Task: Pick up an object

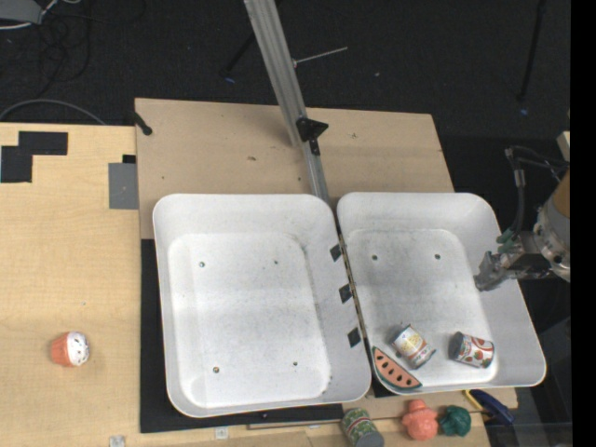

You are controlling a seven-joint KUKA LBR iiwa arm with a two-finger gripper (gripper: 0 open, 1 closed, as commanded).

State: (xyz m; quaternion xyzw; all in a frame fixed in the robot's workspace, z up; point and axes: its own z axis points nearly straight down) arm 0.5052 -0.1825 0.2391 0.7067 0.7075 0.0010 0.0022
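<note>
Gripper (pixel 488 276): over right white bin's (pixel 428 214) right rim, jaws can't tell.
Bin contents: small tin can (pixel 412 345), watermelon-slice toy (pixel 395 369), red-white can (pixel 471 349), all near front edge.

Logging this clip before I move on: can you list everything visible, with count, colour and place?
shallow plastic bins: 2, white, side by side on the bench
watermelon-slice toy: 1, red and green, right bin's near left corner
small tin can: 1, silver and cream, right bin, near edge
small patterned cup: 1, dark, white and red, on its side, right bin
round ball toy: 1, orange and white, wooden table at left
small toys: 3, dark green, pink, teal, below right bin
hand: 1, grey, at right bin's right rim
</note>
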